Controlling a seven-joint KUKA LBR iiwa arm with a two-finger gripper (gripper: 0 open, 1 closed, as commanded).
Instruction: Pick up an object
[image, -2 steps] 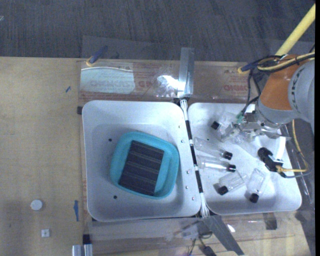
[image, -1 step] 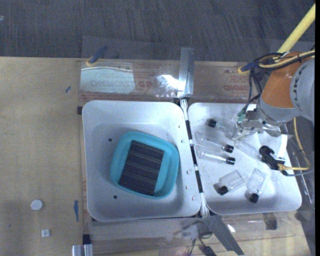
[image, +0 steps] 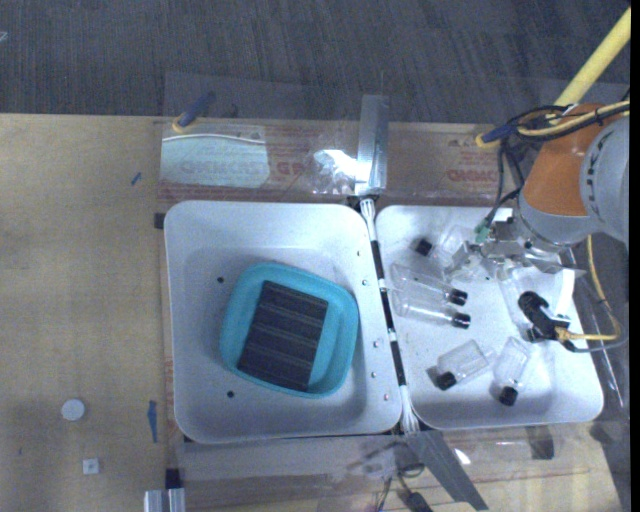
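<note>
My gripper hangs low over the back right part of the right bin, under the orange-banded wrist. Just to its left lies a clear vial, and a small black cap sits a little farther left. Two clear vials with black caps lie side by side left of the bin's middle. Two more capped vials lie near the front. I see nothing clearly held.
The left bin holds a blue tray with a dark ridged insert. A metal divider and plastic bags lie behind the bins. Bare bin floor shows at the right bin's front right.
</note>
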